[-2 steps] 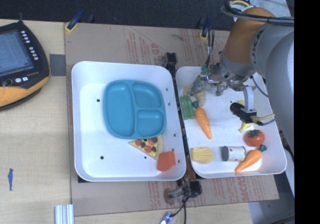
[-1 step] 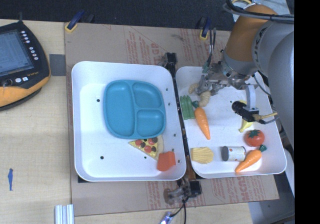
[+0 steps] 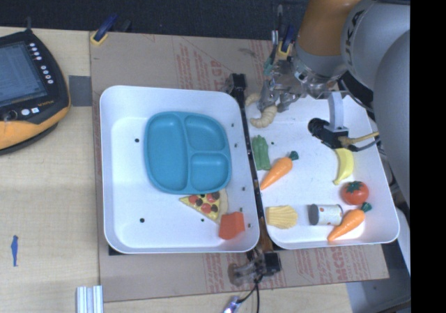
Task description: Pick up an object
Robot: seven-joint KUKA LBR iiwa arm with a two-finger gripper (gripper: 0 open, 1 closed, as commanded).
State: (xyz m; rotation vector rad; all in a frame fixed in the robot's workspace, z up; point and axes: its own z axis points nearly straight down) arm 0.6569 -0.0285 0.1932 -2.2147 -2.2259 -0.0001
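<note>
- End effector [image 3: 277,101] hangs low over the far corner of the right-hand bin [image 3: 306,165], next to the wall between the two bins. I cannot tell if it is open or closed.
- A pale curved piece [image 3: 263,119] lies in that corner, right under the end effector. It looks like they touch, but I cannot tell if it is being held.
- Two white bins sit side by side on a brown cardboard sheet [image 3: 174,60] on the worktop [image 3: 49,186].
- The right-hand bin has eight things in it:
- two orange carrots, one [image 3: 277,171] near the middle wall and one [image 3: 346,224] at the near edge
- one yellow banana [image 3: 343,165]
- one red tomato [image 3: 355,192], just beside the near carrot
- one green piece [image 3: 261,153], just beside the first carrot
- one yellow ridged piece [image 3: 281,217]
- one small can [image 3: 325,214] lying on its side, between the ridged piece and the near carrot
- and the pale curved piece.
- The left-hand bin [image 3: 125,186] has three things in it:
- one blue plate [image 3: 187,151] with three parts
- one pizza slice [image 3: 203,203], just beside the plate's near edge
- one red block [image 3: 231,225] in the near corner by the middle wall.
- One orange and black handset with a screen [image 3: 21,88] lies on the worktop, well apart from the bins.
</note>
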